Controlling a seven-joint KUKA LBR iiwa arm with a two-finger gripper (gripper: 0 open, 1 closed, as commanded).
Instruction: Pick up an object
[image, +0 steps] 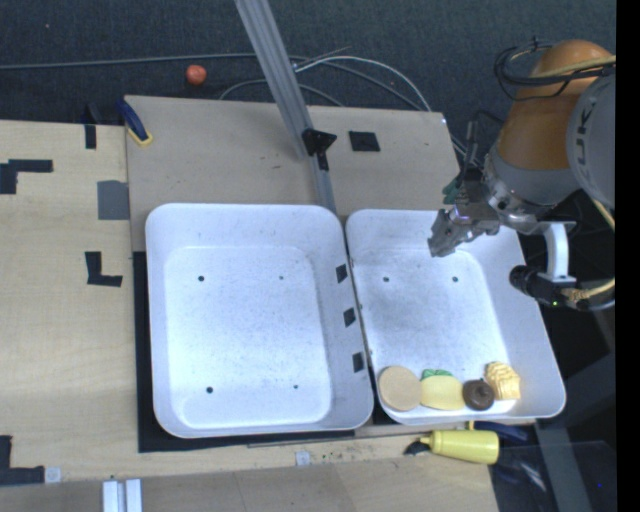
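Along the near edge of the right bin (520, 310) lies a row of small objects: a tan round disc (398, 387), a pale yellow piece (441, 392) with a bit of green (434, 375) behind it, a dark brown ring (479, 396) and a yellow ridged piece (502, 380). My gripper (445, 240) hangs over the far part of the right bin, well away from that row. Nothing shows between its fingers.
The left bin (245, 320) stands beside the right one. A yellow-handled tool (462, 445) lies on the bench just in front of the right bin. A grey pole (290, 90) slants across the back. A small orange ball (196, 73) sits far back.
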